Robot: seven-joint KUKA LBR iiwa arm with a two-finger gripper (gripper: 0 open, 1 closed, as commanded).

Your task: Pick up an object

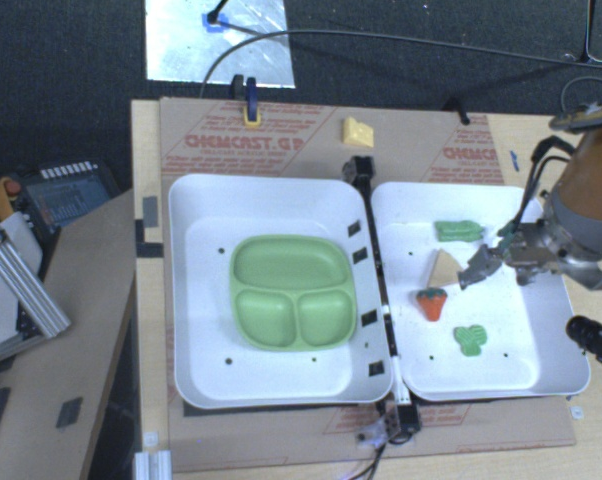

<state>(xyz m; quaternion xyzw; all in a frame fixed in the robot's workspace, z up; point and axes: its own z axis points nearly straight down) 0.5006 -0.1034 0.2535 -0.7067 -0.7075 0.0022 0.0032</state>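
Several small objects lie in the right bin (551, 373). A green oblong piece (458, 231) is near the bin's far side. Toward the middle are a tan wedge (442, 266) and, just in front of it, an orange and red piece (432, 303). A green lumpy piece (470, 339) sits nearer the front. My gripper (474, 271) reaches in from the right, low over the bin. Its tip is just right of the tan wedge and above the orange piece. Nothing shows as held in it.
The left bin (196, 368) holds a green divided plate (289, 291). A yellow block (358, 131) lies on the cardboard behind the bins. A black clip strip (373, 278) runs between the bins. The arm's body (591, 208) hangs over the right bin's right edge.
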